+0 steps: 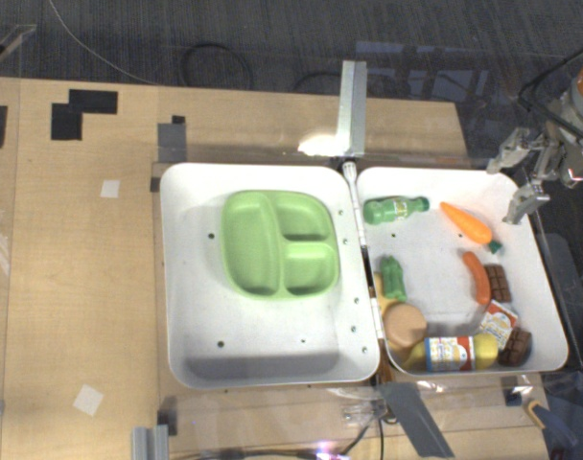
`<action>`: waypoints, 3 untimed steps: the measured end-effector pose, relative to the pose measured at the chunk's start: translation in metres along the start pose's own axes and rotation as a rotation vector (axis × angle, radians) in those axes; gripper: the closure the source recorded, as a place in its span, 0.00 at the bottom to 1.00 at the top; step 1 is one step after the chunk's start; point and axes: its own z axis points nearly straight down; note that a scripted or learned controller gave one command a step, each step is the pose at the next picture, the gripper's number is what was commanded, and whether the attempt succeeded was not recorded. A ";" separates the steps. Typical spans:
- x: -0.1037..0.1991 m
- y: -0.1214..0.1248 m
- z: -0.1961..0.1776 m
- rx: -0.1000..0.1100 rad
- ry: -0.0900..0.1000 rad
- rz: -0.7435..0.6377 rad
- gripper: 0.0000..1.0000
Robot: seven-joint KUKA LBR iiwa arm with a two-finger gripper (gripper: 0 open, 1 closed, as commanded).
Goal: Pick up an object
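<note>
Left of the metal divider bar [353, 123]: shallow white left bin [191, 353] bearing a green sectioned plastic tray [277, 242]. Right of it: shallow white right bin [435, 257] with green bottle [394, 208], orange carrot [466, 223], red sausage [477, 277]. Farther right — two-finger gripper [526, 197], above the bin's far right corner, jaws spread, nothing between.

Even, fairly bright overhead light falls on the pale wooden bench top [71, 286], with the dark carpeted floor [224, 17] at the top of the view much dimmer. The two shallow white plastic bins, the left one [191, 353] and the right one [541, 286], are close to washed out. A small blown-out glare spot sits at the foot of the upright grey metal post [353, 103]. A soft grey shadow lies inside the left bin along its near wall and around the light green sectioned plastic tray [277, 242]. The picture is slightly soft and grainy; small items are hard to make out.
</note>
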 end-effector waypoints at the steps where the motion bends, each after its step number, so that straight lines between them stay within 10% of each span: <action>1: 0.016 -0.001 0.152 0.000 -0.002 0.107 0.00; 3: 0.022 0.046 0.162 -0.001 -0.001 0.102 0.00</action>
